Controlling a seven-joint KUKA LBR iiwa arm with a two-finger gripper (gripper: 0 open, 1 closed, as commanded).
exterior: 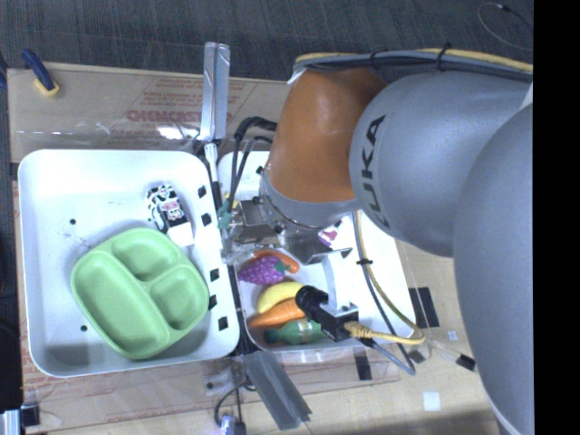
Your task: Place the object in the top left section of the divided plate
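Lying just below end effector (258,234), purple grapes (263,266), green divided plate (140,290) well left

Smooth matt green plastic on the divided plate (138,290), sitting in a glossy white plastic bin (54,243). Toy grapes (260,268), banana (277,296) and carrot (274,314) look like shiny moulded plastic. The arm (426,152) wears satin grey casing and a glossy orange band (313,134). Tabletop (109,93) reads as matt brown cardboard.
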